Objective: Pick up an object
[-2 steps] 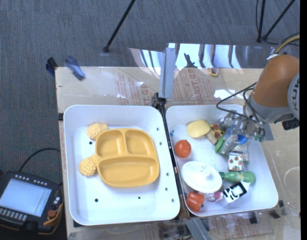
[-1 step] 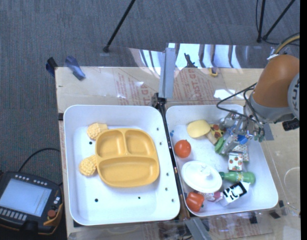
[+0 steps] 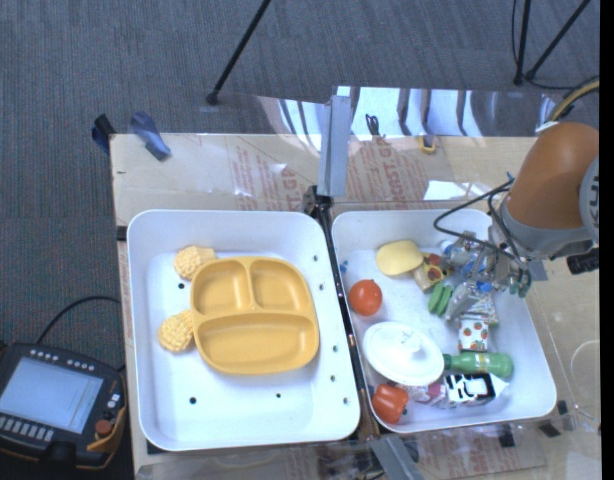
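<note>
Down at the lower left corner of the frame sits a black handheld control pendant with a grey screen (image 3: pixel 49 398), closest to us on the floor. Now by size: the pale bench top (image 3: pixel 227 173) carries two shallow white plastic bins, the left bin (image 3: pixel 157 398) and the right bin (image 3: pixel 540 368), touching along the middle. The grey arm with its orange band (image 3: pixel 552 183) comes in from the right edge, over the right bin's upper right. In the left bin lies a yellow three-compartment plastic tray (image 3: pixel 255 315), with two small yellow knobbly toy pieces, one (image 3: pixel 193 260) at its upper left edge and one (image 3: pixel 176 332) at its lower left. In the right bin, a white round lid with a knob (image 3: pixel 404 352) lies low and central, a green bottle-like toy (image 3: pixel 477 364) just right of it, a pale yellow lemon-shaped toy (image 3: pixel 399 258) near the top, and a red tomato-shaped toy (image 3: pixel 365 297) to the left. The gripper (image 3: pixel 477 280) hangs over a clutter of small toys at the bin's upper right, and whether it grips anything, I cannot tell.
</note>
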`<control>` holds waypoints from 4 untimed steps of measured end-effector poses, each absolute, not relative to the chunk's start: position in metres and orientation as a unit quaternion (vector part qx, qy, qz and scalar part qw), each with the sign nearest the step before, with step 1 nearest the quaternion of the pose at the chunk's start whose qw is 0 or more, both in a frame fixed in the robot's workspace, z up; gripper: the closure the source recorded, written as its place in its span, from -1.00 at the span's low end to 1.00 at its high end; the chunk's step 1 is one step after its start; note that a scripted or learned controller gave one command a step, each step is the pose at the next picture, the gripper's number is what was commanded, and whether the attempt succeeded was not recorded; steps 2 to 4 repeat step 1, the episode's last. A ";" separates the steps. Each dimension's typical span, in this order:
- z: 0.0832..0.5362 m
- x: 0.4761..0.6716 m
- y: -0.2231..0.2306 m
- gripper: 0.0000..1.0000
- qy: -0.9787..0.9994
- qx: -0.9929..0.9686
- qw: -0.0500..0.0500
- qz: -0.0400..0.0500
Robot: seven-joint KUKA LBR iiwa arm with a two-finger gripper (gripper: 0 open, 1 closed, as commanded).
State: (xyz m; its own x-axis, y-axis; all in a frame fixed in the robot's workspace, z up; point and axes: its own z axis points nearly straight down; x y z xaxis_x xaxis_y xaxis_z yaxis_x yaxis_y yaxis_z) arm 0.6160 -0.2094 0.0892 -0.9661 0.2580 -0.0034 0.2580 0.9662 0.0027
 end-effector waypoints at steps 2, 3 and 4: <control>0.089 0.624 -0.194 -1.00 0.986 0.166 0.002 0.001; 0.089 0.624 -0.194 -1.00 0.986 0.166 0.002 0.001; 0.089 0.624 -0.194 -1.00 0.986 0.166 0.002 0.001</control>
